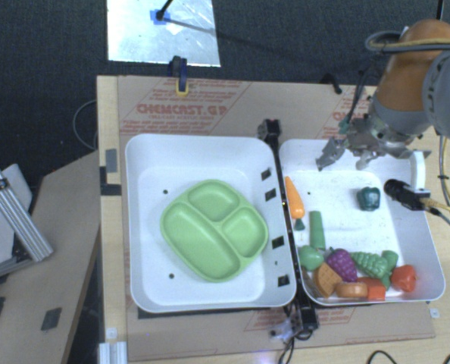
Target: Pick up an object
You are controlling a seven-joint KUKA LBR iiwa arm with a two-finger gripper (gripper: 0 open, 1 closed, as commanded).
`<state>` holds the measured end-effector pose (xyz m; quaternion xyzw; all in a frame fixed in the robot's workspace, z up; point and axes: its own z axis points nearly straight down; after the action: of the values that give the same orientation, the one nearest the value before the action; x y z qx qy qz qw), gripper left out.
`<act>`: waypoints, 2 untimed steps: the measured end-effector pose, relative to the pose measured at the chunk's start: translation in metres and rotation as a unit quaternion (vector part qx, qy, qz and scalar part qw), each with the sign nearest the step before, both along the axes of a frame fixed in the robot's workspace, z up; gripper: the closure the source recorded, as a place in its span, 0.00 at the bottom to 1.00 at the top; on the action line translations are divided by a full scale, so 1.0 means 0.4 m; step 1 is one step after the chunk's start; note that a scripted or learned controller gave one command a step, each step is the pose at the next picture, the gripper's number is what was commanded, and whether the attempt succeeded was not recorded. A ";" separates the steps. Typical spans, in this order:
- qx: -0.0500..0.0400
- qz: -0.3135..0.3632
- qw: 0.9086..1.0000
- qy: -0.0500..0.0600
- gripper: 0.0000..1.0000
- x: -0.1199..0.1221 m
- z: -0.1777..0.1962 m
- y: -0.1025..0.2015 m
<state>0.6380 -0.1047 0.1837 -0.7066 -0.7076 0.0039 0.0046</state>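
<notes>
The tabletop (210, 105) carries two white bins (202, 158). The green divided plate (214, 230) lies well left of the pincer (348, 152), whose fingers are spread with nothing between them. Toy foods (354, 271) cluster below it, a small teal object (369, 198) nearer.

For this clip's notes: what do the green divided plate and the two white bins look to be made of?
The green three-compartment divided plate looks like moulded plastic, matte to satin: uniform colour, soft rounded ridges, weak highlights. The two shallow white bins also look like plastic, smooth and slightly glossy, with rounded corners; painted metal cannot be ruled out.
</notes>
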 end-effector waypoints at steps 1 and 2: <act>-0.001 0.001 1.000 -0.007 0.00 0.007 0.022 0.000; -0.001 0.001 1.000 -0.006 0.00 0.002 -0.126 0.013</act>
<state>0.6388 -0.0994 0.1333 -0.7061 -0.7081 -0.0002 -0.0004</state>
